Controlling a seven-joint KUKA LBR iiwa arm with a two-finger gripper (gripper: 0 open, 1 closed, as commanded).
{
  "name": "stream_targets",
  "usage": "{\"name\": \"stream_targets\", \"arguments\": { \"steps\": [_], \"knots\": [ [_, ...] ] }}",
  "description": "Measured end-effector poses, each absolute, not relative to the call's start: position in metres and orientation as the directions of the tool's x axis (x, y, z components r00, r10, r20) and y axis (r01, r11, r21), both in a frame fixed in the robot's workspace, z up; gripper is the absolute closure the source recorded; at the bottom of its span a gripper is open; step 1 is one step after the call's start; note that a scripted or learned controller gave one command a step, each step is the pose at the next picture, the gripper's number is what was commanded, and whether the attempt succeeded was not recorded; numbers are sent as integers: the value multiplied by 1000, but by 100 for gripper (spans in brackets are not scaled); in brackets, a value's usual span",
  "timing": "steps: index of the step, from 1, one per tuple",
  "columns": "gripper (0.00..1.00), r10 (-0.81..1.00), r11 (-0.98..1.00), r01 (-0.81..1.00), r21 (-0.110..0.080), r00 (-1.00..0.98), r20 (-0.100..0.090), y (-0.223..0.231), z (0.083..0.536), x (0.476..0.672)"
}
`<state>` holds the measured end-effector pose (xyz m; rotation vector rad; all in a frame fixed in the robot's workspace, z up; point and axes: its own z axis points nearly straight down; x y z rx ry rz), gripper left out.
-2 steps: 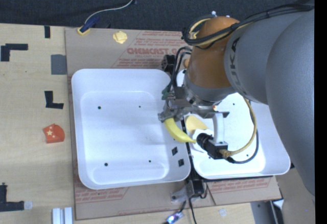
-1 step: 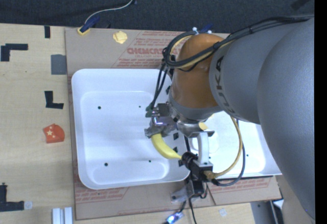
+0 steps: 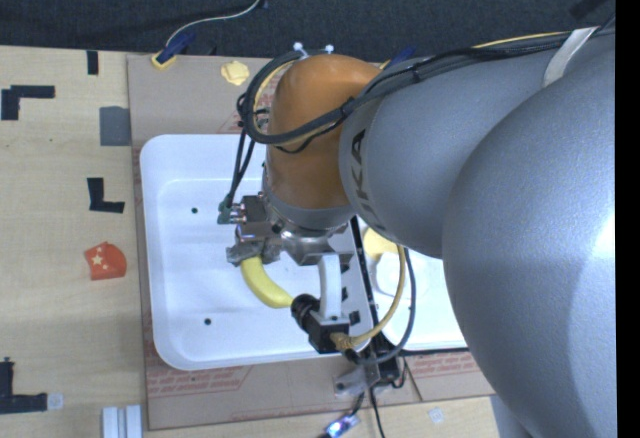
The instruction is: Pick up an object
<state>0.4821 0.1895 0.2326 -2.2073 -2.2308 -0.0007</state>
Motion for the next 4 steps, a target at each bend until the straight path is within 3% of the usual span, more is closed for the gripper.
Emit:
{"name": "stream_targets", "arguments": {
  "steps": [1,2,3,4],
  "knots": [
    [100,1000,6,1000,-1,-6,0,236,193,562],
    [100,1000,2,1000,16,-2,5,215,397,574],
    [100,1000,1,1000,13,-1,2,194,519,608],
    [100,1000,8,1000,-11,-8,-1,237,447,524]
  ]
}}
